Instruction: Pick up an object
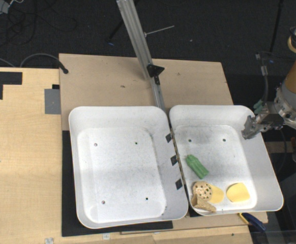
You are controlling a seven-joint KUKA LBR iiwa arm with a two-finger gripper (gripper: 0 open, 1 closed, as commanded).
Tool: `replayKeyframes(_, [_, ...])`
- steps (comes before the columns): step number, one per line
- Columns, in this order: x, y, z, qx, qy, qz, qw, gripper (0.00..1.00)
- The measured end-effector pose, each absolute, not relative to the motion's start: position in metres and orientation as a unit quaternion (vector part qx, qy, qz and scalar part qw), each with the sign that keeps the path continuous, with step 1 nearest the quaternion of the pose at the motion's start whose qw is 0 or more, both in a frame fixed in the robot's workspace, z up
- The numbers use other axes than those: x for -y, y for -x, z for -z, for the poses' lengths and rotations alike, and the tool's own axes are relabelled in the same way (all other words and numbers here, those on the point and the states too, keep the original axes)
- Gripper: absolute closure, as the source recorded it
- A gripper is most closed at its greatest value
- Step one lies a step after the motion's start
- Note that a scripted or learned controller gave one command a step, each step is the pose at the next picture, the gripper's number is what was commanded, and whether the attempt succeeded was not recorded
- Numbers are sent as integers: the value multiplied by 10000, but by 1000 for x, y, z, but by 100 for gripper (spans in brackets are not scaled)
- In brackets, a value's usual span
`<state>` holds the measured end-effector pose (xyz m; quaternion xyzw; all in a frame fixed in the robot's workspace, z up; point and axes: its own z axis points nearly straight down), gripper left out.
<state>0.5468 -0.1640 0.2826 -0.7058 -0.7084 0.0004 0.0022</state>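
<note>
In the right bin (224,117) lie a green oblong object (197,166), a round yellow piece (237,192), and a tan spotted cookie-like piece (203,191) resting on a yellow disc (215,194) at the front left corner. My gripper (250,127) hangs at the right bin's far right rim, well away from those objects, with nothing seen between its fingers.
The left bin (120,162) adjoins the right one, with black clips (173,160) along the shared wall. A slanted metal rail (138,44) rises behind the bins. A wooden table surface (21,151) lies to the left.
</note>
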Motion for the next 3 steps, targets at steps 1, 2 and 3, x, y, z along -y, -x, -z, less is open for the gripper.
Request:
replayKeyframes(1, [111,-553,-282,7089,7053,-2,22,100])
replayKeyframes(2, [54,-563,-277,7089,7053,-8,29,100])
replayKeyframes(3, [9,-579,-255,7082,7060,-17,33,100])
